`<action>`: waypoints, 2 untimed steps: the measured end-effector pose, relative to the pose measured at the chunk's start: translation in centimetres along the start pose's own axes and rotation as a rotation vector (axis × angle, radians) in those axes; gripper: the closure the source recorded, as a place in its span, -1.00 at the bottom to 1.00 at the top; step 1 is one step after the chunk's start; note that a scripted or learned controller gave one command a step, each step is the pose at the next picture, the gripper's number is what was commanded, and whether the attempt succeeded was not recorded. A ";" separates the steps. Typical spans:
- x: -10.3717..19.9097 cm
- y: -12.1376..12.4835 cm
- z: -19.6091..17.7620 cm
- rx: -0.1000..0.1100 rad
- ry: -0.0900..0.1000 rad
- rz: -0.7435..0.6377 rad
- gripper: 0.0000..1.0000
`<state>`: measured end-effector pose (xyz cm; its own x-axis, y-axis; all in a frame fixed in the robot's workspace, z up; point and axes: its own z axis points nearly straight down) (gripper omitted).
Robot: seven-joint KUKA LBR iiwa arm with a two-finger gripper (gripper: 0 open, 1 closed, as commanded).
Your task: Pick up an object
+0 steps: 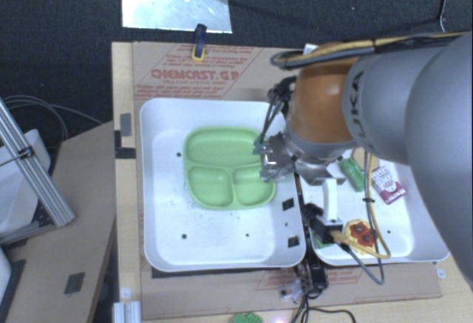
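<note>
Cardboard-topped bench (192,70), green tray (222,166) in left bin (159,166), arm (384,100) hiding tool, grip unclear

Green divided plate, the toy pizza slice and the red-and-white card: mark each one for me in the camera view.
Green divided plate (214,148): camera view, on its large upper compartment.
Toy pizza slice (361,235): camera view, on its red topping.
Red-and-white card (387,182): camera view, on its middle.

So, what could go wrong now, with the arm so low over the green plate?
The hand sits at the right rim of the green three-compartment plastic plate; a flat plate offers little to pinch, so it may slip. The plate lies near the left white bin's right wall, which the hand could strike. The arm hides part of the right bin.
</note>
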<state>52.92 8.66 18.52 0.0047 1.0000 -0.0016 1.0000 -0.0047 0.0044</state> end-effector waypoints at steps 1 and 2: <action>-4.5 1.3 -0.1 0.002 0.000 -0.001 1.00; 2.6 -1.7 0.1 0.006 0.005 -0.015 1.00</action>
<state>51.28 11.24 18.39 -0.0102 0.9999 0.0035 0.9999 0.0102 -0.0016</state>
